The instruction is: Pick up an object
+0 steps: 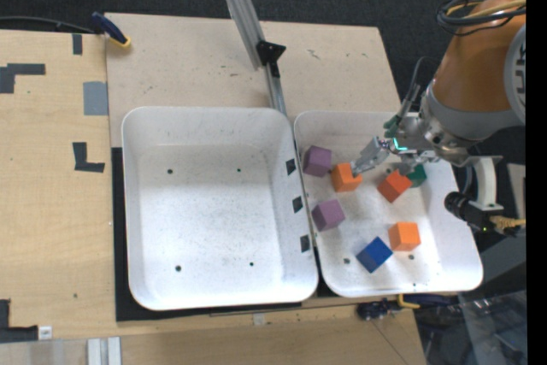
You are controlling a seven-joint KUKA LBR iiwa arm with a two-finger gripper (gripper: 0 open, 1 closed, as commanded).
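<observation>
With our gripper (366,163) poised beside the orange block (345,177), finger spacing impossible to tell, we should centre over it before descending.

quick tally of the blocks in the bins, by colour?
Purple blocks: 2
Orange blocks: 2
Red blocks: 1
Blue blocks: 1
Green blocks: 1, mostly hidden behind the red one
Total: 7, all in the right bin
</observation>
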